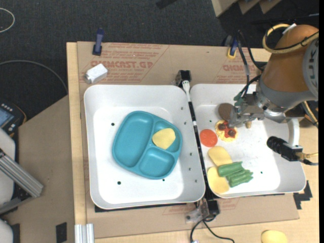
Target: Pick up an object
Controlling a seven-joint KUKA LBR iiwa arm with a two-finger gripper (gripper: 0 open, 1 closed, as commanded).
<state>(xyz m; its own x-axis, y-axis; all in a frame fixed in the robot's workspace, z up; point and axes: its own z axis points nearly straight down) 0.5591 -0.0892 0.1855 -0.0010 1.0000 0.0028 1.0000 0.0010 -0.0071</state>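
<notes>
In the right white bin, the gripper hangs low over a small yellow-and-red toy, presumably lining up a grasp; finger state unclear. At seven o'clock lies a round red-orange piece.

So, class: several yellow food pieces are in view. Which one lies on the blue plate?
The pale yellow piece in the blue plate's upper right compartment, in the left bin. The other yellow pieces lie loose in the right bin, beside the green beans.
</notes>
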